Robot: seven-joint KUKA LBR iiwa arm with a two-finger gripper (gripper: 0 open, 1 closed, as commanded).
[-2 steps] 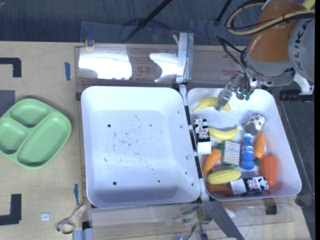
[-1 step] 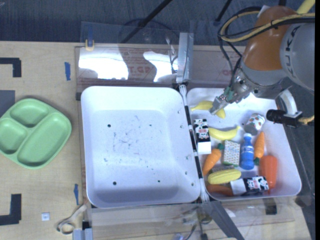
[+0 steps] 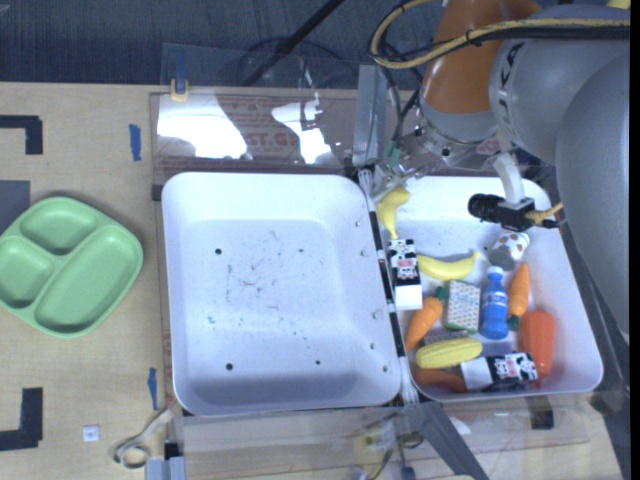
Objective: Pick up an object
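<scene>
My gripper [image 3: 392, 168] is low over the far left corner of the right bin [image 3: 580, 368], under the grey wrist with the orange band. A small yellow banana [image 3: 393, 209] lies right below it against the bin's left wall; whether it is gripped is hidden. Further down the bin are a cow-patterned carton [image 3: 403, 261], a second banana [image 3: 447, 266], a blue bottle [image 3: 495, 304], a checked packet [image 3: 462, 305], carrots [image 3: 424, 320], a yellow corn cob [image 3: 448, 352] and a cow-patterned bottle [image 3: 505, 370].
The left bin [image 3: 200, 208] sits beside the right one, sharing a middle wall. A green divided plate [image 3: 68, 264] rests on the bench at far left. A clear panel stands behind the bins. The arm's bulk covers the upper right.
</scene>
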